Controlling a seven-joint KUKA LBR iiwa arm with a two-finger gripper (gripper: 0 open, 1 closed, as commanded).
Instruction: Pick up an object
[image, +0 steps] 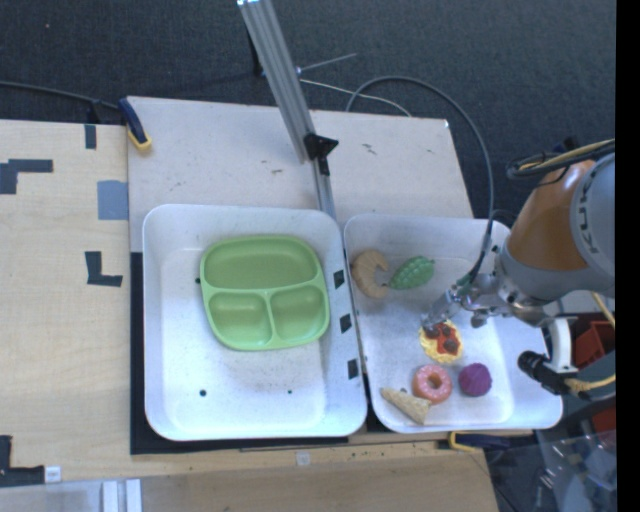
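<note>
Gripper (440, 322) hovers at twelve o'clock over the yellow toy (442, 344), grip state unreadable; toy looks light, lumpy, rigid — best pinched across its middle.

The grey KUKA arm (600, 215) has a rounded, bulbous casing with a broad glossy orange band (545, 230) above the wrist. Below it sits a pale grey collar, then a small metallic two-finger gripper (447, 312). A thin dark cable (488, 245) trails beside the wrist.
</note>
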